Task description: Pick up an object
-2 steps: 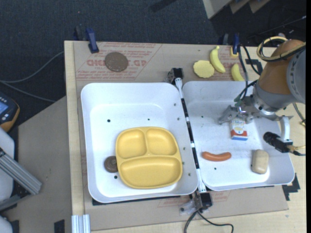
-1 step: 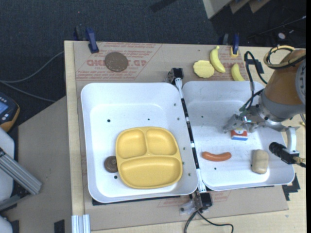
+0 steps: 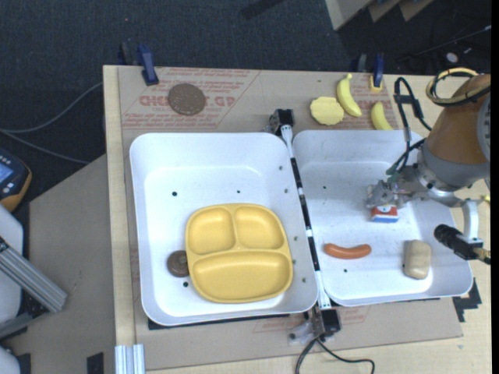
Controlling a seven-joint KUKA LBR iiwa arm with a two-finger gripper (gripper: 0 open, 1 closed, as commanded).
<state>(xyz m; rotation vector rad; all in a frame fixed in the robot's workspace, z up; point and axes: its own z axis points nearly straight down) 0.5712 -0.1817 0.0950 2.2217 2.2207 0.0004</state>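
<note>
Red-white-blue object [image 3: 383,213] under pincer [image 3: 385,196]

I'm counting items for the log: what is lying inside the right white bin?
A red sausage, a beige lump and a small red-white-blue object directly below the gripper, which partly covers it.

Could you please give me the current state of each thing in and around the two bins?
Yellow tray: flat in left bin.
Brown disc: beside the tray's left edge.
Sausage: lying in right bin.
Beige block: resting in right bin.
Small red-white-blue item: under the claw.
Bananas: outside, on the bench.
</note>
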